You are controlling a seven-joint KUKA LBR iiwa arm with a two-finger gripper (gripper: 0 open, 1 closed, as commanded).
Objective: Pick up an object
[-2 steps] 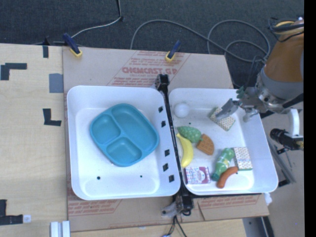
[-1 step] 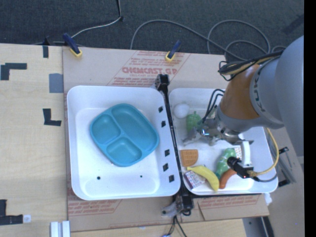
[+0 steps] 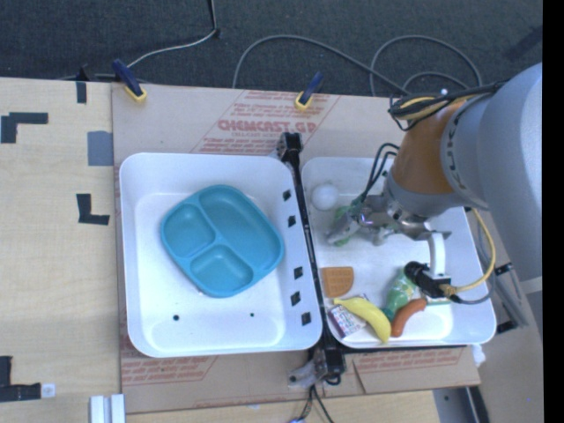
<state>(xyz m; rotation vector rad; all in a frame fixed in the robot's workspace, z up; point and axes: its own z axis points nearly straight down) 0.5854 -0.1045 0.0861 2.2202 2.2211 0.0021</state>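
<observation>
My gripper (image 3: 346, 226) is low in the right bin (image 3: 458, 329), near its left wall, with the grey arm and orange band (image 3: 423, 161) behind it. A small white ball (image 3: 324, 195) lies just up and left of the gripper. Below it rests a flat orange piece (image 3: 337, 280). Along the bin's front edge lie a yellow banana (image 3: 372, 316), a small printed packet (image 3: 345, 321), a green item (image 3: 401, 291) and a red-orange sausage shape (image 3: 407, 316). Nothing is visibly held.
The left bin (image 3: 145, 324) holds a blue divided plate (image 3: 221, 240). A black divider (image 3: 300, 236) with clips runs between the bins. Cables loop over the arm's wrist (image 3: 441, 276) and behind the bench. Cardboard lies under both bins.
</observation>
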